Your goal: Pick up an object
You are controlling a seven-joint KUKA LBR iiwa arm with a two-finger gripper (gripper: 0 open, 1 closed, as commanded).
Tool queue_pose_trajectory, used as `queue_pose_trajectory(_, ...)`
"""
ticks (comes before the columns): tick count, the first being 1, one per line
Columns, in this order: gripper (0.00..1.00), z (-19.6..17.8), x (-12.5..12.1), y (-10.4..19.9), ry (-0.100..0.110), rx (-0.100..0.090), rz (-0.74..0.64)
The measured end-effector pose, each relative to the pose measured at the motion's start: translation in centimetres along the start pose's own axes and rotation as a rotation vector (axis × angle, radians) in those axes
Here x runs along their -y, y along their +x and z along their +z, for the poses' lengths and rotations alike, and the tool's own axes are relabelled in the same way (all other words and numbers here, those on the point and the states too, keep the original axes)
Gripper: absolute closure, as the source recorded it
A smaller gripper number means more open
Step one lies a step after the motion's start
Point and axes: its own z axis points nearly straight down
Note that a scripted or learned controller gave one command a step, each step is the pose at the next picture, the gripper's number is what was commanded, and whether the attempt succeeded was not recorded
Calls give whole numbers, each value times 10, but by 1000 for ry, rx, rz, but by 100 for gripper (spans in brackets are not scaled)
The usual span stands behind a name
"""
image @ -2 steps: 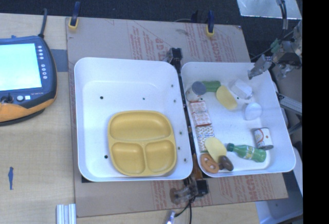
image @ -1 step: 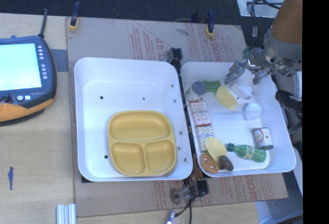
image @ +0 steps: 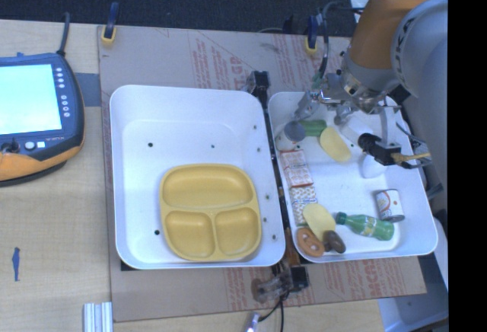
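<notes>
Objects lie scattered in the right bin, and the nearest to the end effector is a pale yellow piece, just beside it at about six o'clock, its long axis running from eleven to five. Whether the end effector is open, or grips anything, I cannot tell. I count one green bottle, one small can, and two bins; the left bin carries one yellow divided tray.

Yellow tray, green bottle, white bins
</notes>
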Motion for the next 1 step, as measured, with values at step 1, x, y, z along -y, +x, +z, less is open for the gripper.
queue_pose_trajectory(1, 0, -47, 174, 3, 2, -1, 0)
